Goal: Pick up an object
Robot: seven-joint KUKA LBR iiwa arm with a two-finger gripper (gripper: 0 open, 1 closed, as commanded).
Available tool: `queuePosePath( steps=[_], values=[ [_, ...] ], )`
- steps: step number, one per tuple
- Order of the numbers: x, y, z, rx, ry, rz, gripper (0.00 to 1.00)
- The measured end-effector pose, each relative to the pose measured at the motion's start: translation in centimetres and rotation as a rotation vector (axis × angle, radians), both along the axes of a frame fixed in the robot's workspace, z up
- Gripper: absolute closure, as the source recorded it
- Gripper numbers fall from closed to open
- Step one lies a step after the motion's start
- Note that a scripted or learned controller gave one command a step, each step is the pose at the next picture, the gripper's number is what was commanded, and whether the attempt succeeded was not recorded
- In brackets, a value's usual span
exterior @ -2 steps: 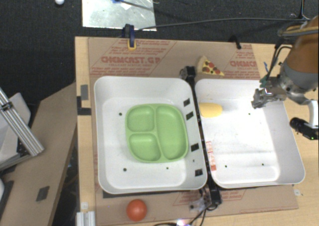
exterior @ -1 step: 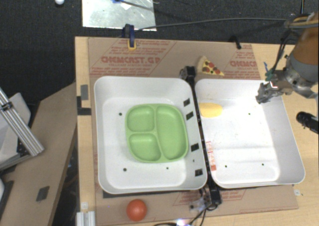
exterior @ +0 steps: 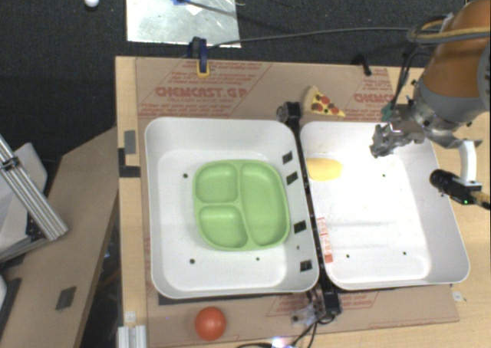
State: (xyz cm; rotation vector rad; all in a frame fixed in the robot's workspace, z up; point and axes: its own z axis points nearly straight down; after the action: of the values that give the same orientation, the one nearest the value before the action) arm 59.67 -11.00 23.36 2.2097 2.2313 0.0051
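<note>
Inspector: Position of your claw?

Arm: My gripper [exterior: 381,143] hangs over the right bin [exterior: 399,262], near its far edge. At this slant I cannot tell how it is set.

Inspector: The object?

Arm: A yellow piece [exterior: 324,169] lies in that bin's near-left area, apart from my claw. A green divided plate [exterior: 239,204] sits in the left bin [exterior: 173,262].

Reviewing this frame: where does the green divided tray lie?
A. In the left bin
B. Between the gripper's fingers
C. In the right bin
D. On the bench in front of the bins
A: the green divided tray lies flat on the floor of the left bin, far from the gripper above the right bin.
</note>
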Motion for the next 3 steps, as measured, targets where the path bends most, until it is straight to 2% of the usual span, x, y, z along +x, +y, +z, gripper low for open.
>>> queuePosePath(
  steps=[1,3],
  values=[
    [-0.9,5.7,-0.8,0.0,0.003,0.0,1.0],
    [0.1,15.4,0.0,0.001,0.001,0.001,1.0]
  ],
)
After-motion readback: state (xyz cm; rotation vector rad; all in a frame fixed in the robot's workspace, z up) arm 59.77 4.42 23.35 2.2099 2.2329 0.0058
